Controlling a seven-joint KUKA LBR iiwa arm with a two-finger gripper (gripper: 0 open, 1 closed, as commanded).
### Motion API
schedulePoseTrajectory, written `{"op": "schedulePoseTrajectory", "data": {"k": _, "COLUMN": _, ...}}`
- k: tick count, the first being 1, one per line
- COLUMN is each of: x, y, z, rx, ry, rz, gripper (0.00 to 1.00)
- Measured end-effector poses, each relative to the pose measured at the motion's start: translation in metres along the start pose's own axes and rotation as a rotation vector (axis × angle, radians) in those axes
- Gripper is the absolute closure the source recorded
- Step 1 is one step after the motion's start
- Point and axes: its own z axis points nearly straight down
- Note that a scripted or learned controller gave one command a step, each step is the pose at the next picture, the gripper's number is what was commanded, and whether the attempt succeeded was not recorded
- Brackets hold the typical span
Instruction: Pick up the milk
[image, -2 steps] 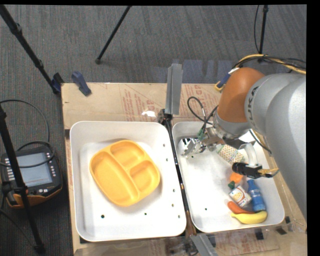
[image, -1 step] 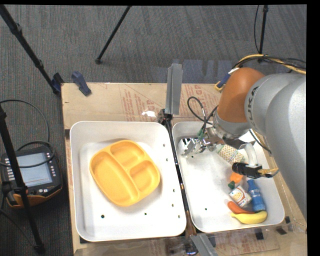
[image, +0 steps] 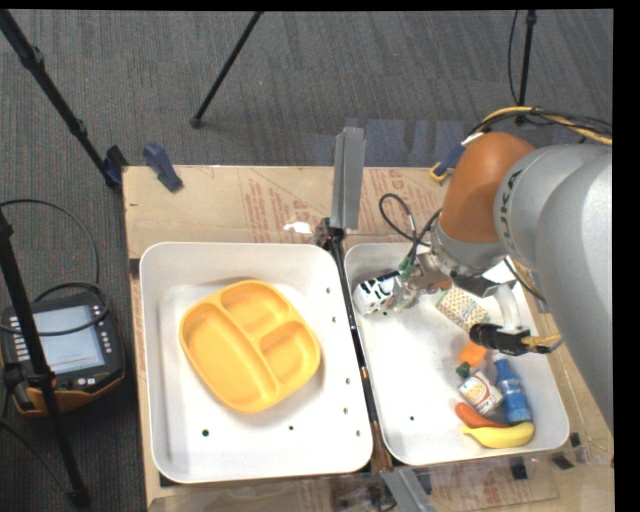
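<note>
The milk (image: 372, 292) is a small carton with black and white cow patches. It lies in the far left corner of the right bin (image: 420, 440), close to the divider. My gripper (image: 405, 288) is low over that corner, right against the carton's right side. The grey arm with its orange band (image: 485, 190) comes in from the right above it. The wrist hides where the gripper meets the carton.
Along the right bin's right side lie a patterned packet (image: 458, 308), an orange item (image: 472, 355), a small labelled box (image: 480, 393), a blue bottle (image: 511, 390), a carrot (image: 468, 413) and a banana (image: 500, 435). A yellow divided plate (image: 250, 345) sits in the left bin (image: 170, 440).
</note>
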Motion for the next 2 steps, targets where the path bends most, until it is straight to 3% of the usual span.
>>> {"op": "schedulePoseTrajectory", "data": {"k": 1, "x": 0.0001, "y": 0.0000, "z": 0.0001, "rx": 0.000, "ry": 0.000, "rz": -0.001, "gripper": 0.00}}
{"op": "schedulePoseTrajectory", "data": {"k": 2, "x": 0.0038, "y": -0.0087, "z": -0.0065, "rx": -0.015, "ry": 0.005, "rz": -0.338, "gripper": 0.00}}
